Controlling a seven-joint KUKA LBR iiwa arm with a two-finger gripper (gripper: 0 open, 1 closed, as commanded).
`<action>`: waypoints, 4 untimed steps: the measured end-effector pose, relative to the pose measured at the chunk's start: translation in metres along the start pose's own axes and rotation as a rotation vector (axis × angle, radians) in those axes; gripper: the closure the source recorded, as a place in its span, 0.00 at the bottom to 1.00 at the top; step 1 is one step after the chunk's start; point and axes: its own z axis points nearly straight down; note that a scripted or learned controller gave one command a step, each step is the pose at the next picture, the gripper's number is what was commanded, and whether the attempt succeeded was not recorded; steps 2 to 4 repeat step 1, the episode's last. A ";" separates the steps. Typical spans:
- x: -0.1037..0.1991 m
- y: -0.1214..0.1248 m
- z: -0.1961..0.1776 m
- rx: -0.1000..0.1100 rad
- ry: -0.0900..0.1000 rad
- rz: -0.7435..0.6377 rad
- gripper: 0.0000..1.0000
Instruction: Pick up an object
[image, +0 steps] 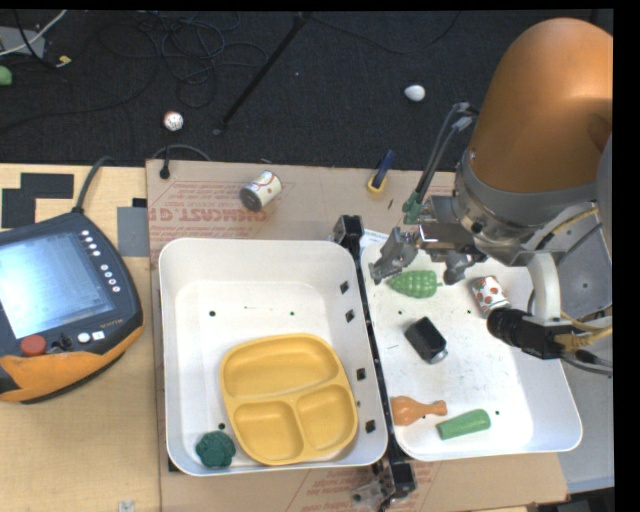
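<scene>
camera view: gripper (420, 262), fingers unclear, hangs just above green grenade toy (415, 284).

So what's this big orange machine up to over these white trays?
It's a robot arm trying to pick something up. Its claw hangs over the right tray, just above a bumpy green toy. Also in that tray are a black block, an orange piece and a green stick. The left tray has a yellow divided plate.

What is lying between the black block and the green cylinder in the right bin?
Bare white bin floor separates the black block from the green cylinder, per the camera view.
</scene>
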 end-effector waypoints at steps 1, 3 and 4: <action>0.000 -0.001 -0.002 0.015 -0.004 -0.002 1.00; 0.000 -0.001 -0.002 0.015 -0.004 -0.002 1.00; 0.000 -0.001 -0.002 0.015 -0.004 -0.002 1.00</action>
